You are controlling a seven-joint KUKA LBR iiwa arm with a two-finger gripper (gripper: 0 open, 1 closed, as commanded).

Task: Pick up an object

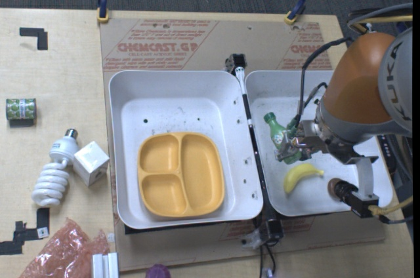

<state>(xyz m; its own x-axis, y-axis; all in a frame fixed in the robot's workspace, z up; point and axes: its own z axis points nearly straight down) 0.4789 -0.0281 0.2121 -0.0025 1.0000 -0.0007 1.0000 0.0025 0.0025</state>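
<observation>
Item 1. Green bottle (275,129): small, lying tilted on the floor of the right bin (289,75), cap end toward the far left, body slanting down toward the gripper (293,149). Lower end of the bottle at or under the gripper; contact not clear.

Item 2. Banana (302,176): yellow, curved, flat on the same bin's floor, nearer the front rim, just below the gripper and apart from the bottle.

Item 3. Gripper: low inside the right bin, between bottle and banana. Apart, together or clamped: cannot tell from this angle. Carried by the arm (357,90), grey with an orange section, reaching in from the right over the bin's right half.

Item 4. Left bin (164,81): white, shallow, side by side with the right bin. Contents: 1 yellow plate (180,173) with 3 compartments, 2 small ones on the left and 1 long one on the right, set toward the front of the bin.

Item 5. Brown board (164,40): red print, under both bins, held at the far edge by 2 clamps, 1 at the left corner (102,4) and 1 at the right (296,10).

Item 6. On the bench (52,73), left of the bins: 1 green can (21,110) on its side; 1 spiral light bulb (56,168) lying flat, just beside 1 white cube (91,162); 1 red mesh bag (65,250) at the front edge; 1 black L-shaped mark (36,36) toward the far side, well apart from the rest.
</observation>
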